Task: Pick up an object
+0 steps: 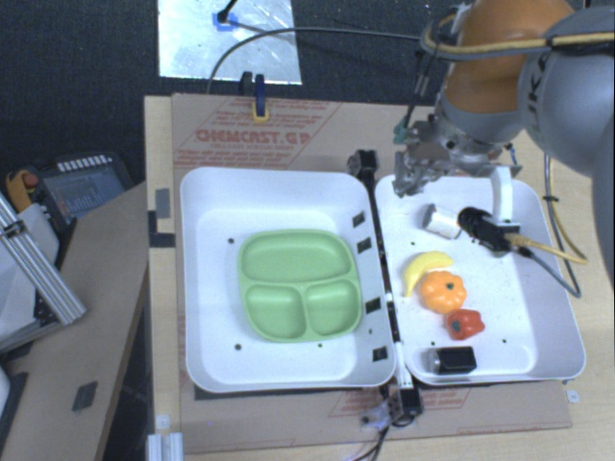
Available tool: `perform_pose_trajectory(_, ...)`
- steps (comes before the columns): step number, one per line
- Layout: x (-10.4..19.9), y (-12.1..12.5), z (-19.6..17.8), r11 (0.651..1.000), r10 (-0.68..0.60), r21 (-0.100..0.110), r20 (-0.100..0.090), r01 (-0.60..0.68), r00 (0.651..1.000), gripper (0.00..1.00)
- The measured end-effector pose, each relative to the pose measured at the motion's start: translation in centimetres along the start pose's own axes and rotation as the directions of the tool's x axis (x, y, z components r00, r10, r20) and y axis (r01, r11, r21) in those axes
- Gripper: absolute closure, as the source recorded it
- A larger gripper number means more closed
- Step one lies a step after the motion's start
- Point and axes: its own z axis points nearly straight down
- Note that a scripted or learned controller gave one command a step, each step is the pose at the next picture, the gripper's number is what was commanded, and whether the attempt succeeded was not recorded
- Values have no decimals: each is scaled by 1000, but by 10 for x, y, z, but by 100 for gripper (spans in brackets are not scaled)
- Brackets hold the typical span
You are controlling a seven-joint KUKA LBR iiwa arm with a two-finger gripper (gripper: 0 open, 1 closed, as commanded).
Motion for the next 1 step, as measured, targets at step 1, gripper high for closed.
perform_pose_trajectory(1,50,6,15,1000,0,1,0,0,1000,100)
